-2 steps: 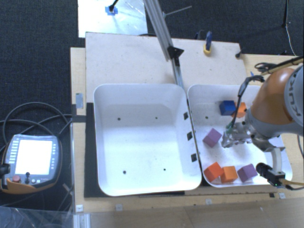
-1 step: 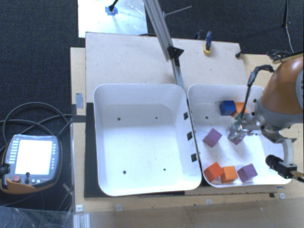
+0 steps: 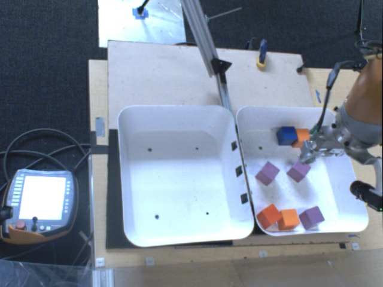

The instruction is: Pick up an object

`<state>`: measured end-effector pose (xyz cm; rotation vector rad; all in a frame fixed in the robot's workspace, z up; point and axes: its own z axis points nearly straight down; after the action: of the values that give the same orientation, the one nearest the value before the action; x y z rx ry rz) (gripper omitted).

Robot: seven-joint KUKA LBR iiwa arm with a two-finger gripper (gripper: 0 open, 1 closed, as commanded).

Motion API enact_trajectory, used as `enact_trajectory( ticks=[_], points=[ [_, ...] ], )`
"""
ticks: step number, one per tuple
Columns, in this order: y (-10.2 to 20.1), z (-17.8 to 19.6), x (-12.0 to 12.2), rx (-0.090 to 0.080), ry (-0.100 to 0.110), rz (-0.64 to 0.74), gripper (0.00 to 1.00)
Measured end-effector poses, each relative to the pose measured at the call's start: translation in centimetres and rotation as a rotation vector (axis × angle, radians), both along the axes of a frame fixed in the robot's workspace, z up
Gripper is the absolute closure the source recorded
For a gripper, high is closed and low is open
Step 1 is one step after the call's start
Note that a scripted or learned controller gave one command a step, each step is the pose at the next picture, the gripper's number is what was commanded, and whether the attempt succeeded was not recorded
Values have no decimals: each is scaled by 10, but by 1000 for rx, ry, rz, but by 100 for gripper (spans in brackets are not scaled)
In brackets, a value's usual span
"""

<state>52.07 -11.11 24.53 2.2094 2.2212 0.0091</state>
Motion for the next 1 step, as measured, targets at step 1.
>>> enact_trajectory(
  ticks=[1],
  points=[
    [0, 27, 1, 1, 5, -1, 100]
  ],
)
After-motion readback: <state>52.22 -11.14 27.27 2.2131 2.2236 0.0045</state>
